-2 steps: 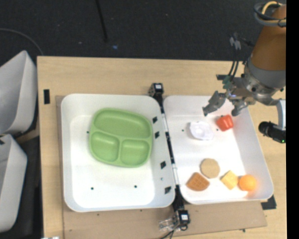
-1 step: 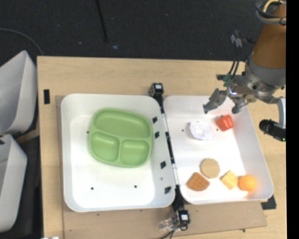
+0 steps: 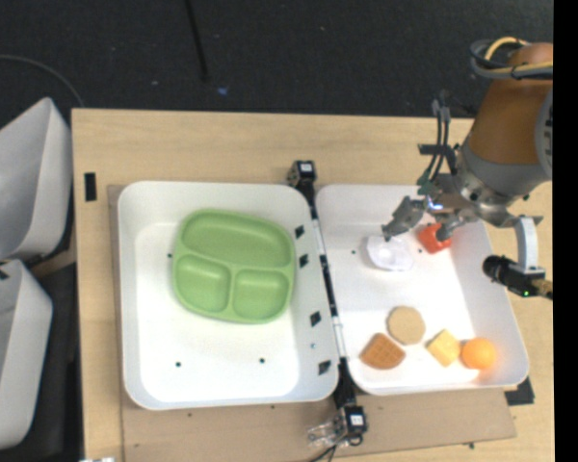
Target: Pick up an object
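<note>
No text, label, brand, number or sign can be read anywhere in this view. The green plate, the two white bins and the wooden counter show plain surfaces with no print. The small black fittings along the bin edges might carry markings, but they are too small and blurred to tell.

Hand low, fingers spread
</note>
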{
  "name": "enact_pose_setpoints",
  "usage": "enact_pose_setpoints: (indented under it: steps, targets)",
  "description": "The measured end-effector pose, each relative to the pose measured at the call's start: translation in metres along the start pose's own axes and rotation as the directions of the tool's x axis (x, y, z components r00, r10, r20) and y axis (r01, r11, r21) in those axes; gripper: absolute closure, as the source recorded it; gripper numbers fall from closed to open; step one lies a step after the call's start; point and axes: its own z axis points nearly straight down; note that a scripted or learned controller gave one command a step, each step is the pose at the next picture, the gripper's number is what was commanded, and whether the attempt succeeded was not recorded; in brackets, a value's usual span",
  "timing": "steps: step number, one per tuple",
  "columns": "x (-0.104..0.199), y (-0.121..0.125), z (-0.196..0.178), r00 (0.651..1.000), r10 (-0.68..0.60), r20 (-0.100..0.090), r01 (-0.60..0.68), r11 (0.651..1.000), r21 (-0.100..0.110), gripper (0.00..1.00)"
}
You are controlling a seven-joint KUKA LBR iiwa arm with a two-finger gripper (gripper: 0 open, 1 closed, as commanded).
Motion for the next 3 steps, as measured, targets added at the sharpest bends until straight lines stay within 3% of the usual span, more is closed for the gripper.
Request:
enact_pose_setpoints:
  steps: [2,3]
  targets:
    - [0.011,0.010,0.117,1.000,0.002,-0.001,-0.002,1.000,0.001,0.00]
    - [0.009,0.012,0.102,1.000,0.007,0.000,-0.007,1.000,-0.006,1.00]
